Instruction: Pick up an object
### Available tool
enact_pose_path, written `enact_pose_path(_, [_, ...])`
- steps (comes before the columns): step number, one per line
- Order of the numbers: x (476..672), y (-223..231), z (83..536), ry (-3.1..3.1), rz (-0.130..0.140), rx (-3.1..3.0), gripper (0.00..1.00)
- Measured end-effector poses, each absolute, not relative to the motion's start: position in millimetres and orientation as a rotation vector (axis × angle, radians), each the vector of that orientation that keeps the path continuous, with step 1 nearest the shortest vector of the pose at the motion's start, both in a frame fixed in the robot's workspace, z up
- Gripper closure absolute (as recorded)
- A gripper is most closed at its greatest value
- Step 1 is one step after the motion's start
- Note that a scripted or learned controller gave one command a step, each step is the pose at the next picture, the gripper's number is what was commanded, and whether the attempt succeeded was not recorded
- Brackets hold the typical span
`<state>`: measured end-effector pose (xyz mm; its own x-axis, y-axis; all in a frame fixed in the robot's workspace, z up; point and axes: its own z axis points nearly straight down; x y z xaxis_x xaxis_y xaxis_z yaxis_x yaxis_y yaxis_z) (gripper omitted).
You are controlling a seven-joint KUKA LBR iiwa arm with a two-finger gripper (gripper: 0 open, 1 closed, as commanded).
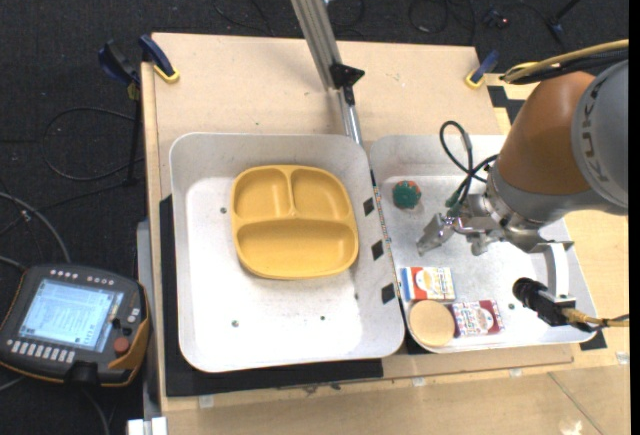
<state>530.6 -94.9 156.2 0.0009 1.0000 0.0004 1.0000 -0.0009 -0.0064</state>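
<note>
My gripper (440, 233) hangs over the right bin (520, 348), near its middle. A small green ball (406, 194) lies just up and left of it, apart from it. Below the gripper sit a small white and orange box (427, 281), a round tan disc (432, 322) and a red and white packet (476, 317) along the bin's front edge. Nothing shows in the gripper's grasp. The grey arm with its orange band (545, 138) covers the right part of this bin.
The left bin (200, 323) holds a yellow divided plate (294, 221). A metal pole (312, 13) slants up from between the bins. Blue-yellow clamps (160, 61) sit at the bench corners. A teach pendant (70, 323) lies on the floor at left.
</note>
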Motion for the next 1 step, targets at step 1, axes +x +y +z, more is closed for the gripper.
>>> enact_pose_path(1, [533.4, -99.5, 110.6, -2.217, 0.005, -2.219, 0.0])
